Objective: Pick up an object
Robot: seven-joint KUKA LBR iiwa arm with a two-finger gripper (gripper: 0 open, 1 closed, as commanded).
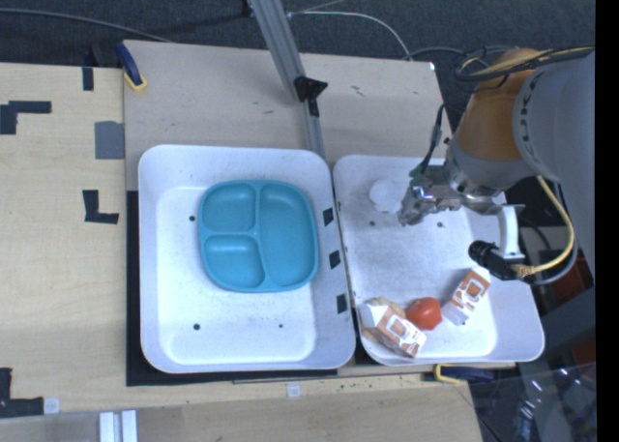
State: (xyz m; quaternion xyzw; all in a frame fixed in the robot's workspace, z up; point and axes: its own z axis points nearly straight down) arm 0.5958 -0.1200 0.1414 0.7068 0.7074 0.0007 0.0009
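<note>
The right bin (406, 256) holds a small red tomato-like ball (424, 312) near its front edge. An orange and white carton (393, 326) lies just left of the ball, and a second orange and white carton (468, 294) lies to the ball's right. My gripper (418, 206) hangs over the bin's far half, well behind these objects, pointing down at bare bin floor. Nothing shows between its fingers.
The left bin (169, 334) holds a blue divided plate (258, 235). A grey metal pole (276, 29) slants in from the top toward the gap between the bins. Cables (542, 256) hang beside the arm at the right bin's right edge.
</note>
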